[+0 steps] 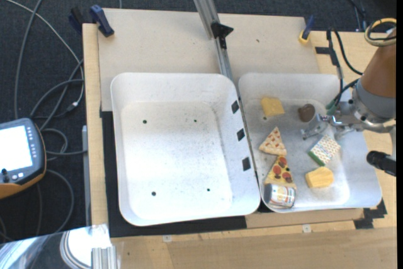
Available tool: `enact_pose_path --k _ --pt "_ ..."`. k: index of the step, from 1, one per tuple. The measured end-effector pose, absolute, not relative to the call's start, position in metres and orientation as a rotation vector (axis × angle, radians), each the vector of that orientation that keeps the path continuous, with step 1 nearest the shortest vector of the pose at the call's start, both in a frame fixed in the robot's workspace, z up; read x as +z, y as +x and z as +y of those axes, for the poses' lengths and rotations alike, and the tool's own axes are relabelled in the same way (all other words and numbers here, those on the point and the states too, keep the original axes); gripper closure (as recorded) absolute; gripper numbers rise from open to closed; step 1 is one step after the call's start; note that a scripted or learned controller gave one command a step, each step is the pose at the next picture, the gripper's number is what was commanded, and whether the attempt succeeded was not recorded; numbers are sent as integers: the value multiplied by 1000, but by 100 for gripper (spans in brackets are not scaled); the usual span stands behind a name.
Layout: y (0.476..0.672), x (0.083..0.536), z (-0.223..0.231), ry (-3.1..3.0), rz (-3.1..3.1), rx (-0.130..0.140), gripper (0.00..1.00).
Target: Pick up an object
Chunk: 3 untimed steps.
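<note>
- The arm [378, 82] reaches in from the right, its pincer [317, 127] low over the right bin [296, 82]; I cannot tell whether it is spread or pressed together.
- Just beside the pincer lie a brown round piece [306, 112] and a green-and-white patterned block [324, 150].
- Further in the right bin: a yellow block [272, 106], two pizza-slice toys [273, 143] and [279, 169], a yellow cheese piece [320, 177], and a small can [280, 196] at the front edge.
- The left bin [173, 148] sits alongside on the surface [164, 41].
</note>
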State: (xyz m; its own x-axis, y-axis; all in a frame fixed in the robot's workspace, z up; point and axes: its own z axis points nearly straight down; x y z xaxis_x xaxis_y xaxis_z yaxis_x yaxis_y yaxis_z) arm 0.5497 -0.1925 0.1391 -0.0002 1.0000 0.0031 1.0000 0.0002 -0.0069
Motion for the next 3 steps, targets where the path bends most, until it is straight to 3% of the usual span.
enact_pose_path --k 1,2,3 --pt "552 96 -195 -2227 -2226 -1 0" --pt "554 110 -194 -2230 -2231 -9 100" --pt "564 166 -187 -2223 -2229 -6 100"
